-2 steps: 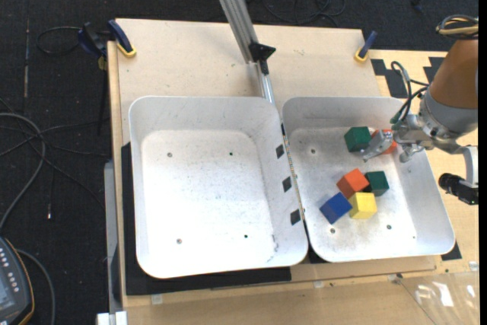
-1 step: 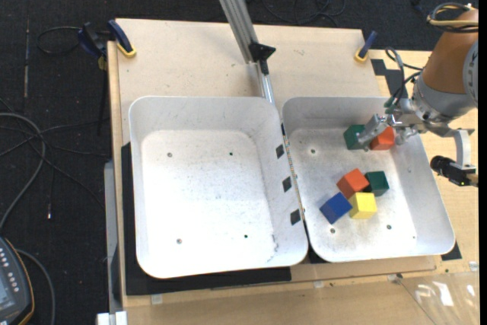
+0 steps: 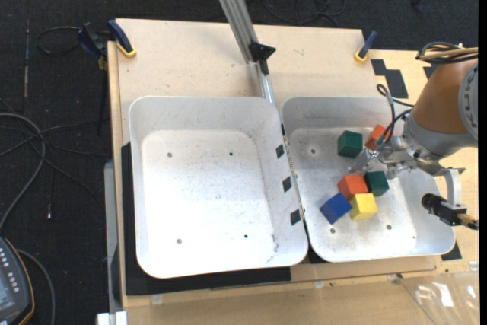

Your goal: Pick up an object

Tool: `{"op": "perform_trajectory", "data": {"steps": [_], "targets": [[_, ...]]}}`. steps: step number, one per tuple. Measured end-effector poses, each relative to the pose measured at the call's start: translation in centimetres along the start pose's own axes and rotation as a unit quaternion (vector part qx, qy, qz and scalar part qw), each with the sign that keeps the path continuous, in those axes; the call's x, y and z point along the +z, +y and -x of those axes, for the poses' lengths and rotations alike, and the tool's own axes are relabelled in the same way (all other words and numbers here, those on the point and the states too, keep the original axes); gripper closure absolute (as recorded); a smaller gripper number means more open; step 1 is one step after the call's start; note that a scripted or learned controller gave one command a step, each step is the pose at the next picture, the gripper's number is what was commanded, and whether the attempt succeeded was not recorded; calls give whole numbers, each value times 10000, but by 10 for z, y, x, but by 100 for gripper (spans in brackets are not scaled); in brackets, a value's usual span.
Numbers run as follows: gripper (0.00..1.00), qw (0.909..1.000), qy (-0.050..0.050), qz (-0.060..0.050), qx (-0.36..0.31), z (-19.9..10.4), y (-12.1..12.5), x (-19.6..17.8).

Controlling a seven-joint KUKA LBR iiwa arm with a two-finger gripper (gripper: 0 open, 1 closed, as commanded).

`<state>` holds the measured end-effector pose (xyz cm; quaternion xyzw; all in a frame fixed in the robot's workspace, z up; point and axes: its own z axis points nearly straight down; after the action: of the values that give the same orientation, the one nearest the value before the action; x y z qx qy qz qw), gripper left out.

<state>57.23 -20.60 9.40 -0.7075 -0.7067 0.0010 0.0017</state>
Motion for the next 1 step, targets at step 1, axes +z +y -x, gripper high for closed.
{"op": "perform_trajectory", "data": {"steps": [1], "targets": [[0,10000,-3,16,3,-23,-47,-2]]}}
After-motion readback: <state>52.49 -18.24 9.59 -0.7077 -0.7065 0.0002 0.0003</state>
